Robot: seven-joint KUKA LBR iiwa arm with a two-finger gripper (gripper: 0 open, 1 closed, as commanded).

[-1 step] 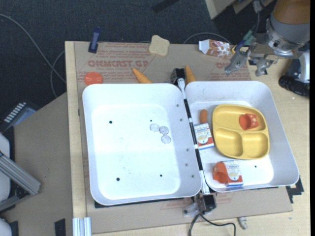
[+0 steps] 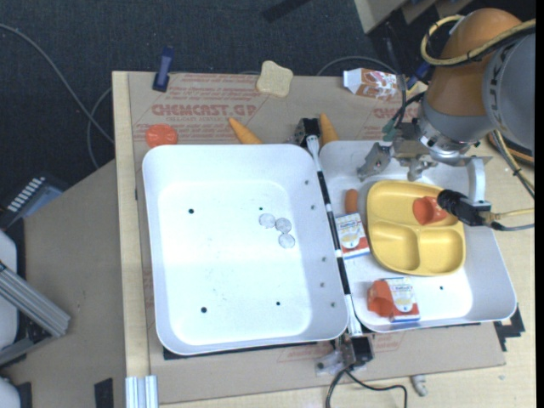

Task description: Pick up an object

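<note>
My gripper (image 2: 393, 165) hangs over the far edge of the right bin (image 2: 493, 270), just behind a yellow divided plate (image 2: 416, 245). It is open and nothing sits between its fingers. A red object (image 2: 427, 210) lies in the plate's far compartment, close to the gripper. A small white carton (image 2: 350, 232) rests beside the plate's left rim, with a small orange sausage-like piece (image 2: 351, 200) just behind it. A red and white carton (image 2: 393, 300) lies at the bin's near side. Three small clear discs (image 2: 278, 229) sit near the middle of the left bin (image 2: 195, 262).
Outside the bins, on the cardboard sheet behind them, lie a bread-shaped toy (image 2: 274, 77), a blue clip (image 2: 162, 68), an orange lid (image 2: 161, 134), a carrot-like piece (image 2: 243, 131) and a small carton (image 2: 371, 81). A black divider (image 2: 330, 219) runs between the bins.
</note>
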